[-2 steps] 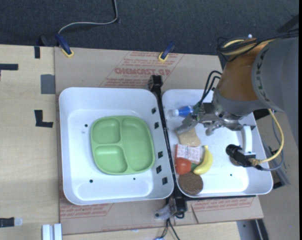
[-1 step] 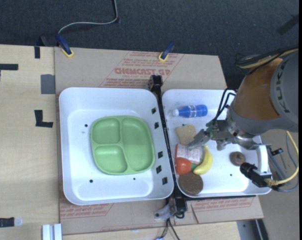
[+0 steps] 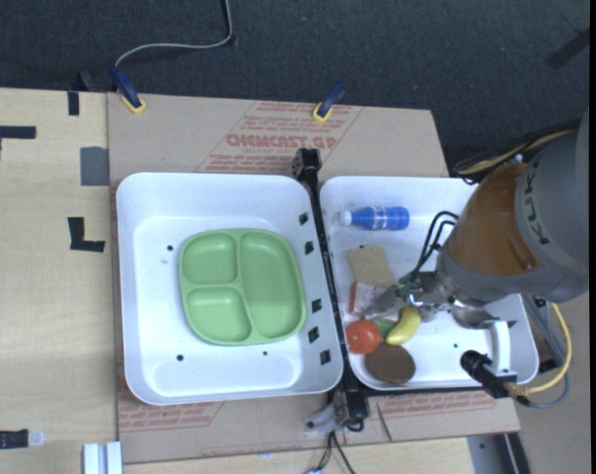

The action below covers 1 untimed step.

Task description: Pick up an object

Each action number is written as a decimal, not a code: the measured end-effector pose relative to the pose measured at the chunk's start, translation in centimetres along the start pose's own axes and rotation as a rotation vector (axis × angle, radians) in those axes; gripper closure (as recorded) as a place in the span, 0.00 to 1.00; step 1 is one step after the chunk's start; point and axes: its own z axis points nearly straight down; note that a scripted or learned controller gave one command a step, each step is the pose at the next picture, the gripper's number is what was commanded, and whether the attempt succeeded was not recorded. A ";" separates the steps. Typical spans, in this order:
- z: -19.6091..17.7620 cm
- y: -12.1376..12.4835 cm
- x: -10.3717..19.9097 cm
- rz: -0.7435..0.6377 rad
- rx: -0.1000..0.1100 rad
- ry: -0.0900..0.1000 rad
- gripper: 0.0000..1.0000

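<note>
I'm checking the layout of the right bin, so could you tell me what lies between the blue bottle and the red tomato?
In the camera view, a tan sponge lies between the blue bottle and the red tomato.

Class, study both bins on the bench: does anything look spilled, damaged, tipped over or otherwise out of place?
Nothing looks spilled or broken. The blue bottle lies on its side in the right bin, with the small items crowded below it. The green divided plate sits flat in the left bin.

Green tray (image 3: 243, 286), blue bottle (image 3: 377, 218)
</note>
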 end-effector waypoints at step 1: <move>-1.1 0.1 -0.2 0.002 -0.004 -0.004 1.00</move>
